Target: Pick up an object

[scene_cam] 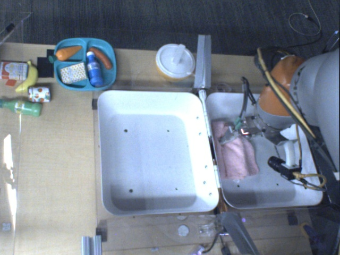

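The gripper (232, 134) sits low in the right bin (276, 195), touching the upper end of a pink cloth (236, 155); whether its claw is wide, narrow or gripping cannot be told. The cloth lies along that bin's left wall, beside the left bin (154, 158)

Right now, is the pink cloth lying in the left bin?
No, the pink cloth lies in the right bin, below the gripper; the left bin holds none.

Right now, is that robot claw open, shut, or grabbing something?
Gripper: cannot be told. It sits low in the right bin, at the pink cloth.
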`<state>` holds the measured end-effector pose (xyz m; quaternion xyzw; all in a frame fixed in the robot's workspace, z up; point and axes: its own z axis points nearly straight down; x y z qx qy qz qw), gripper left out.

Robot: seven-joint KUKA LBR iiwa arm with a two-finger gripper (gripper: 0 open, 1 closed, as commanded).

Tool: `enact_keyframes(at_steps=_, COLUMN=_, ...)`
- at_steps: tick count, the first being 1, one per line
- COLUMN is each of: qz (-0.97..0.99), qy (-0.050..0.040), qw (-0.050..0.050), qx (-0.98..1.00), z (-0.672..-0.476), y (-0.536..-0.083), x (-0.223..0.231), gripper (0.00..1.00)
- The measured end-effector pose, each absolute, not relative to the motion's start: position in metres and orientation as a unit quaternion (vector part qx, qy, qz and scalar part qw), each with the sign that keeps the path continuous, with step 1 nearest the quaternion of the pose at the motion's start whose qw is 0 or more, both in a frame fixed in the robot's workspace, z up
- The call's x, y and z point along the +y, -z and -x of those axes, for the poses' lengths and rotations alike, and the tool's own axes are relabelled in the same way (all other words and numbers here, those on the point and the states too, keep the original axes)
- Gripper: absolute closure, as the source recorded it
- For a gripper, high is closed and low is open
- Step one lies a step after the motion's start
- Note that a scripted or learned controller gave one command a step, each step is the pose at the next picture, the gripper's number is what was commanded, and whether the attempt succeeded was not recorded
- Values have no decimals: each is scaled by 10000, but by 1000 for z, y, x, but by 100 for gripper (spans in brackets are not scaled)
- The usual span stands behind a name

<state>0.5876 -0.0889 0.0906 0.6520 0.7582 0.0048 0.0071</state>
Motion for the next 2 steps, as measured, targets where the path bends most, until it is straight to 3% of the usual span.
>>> enact_keyframes(at_steps=2, qz=-6214, qy=-59, qw=83, qx=7834, z=-586, y=-91, x=-101, gripper=0)
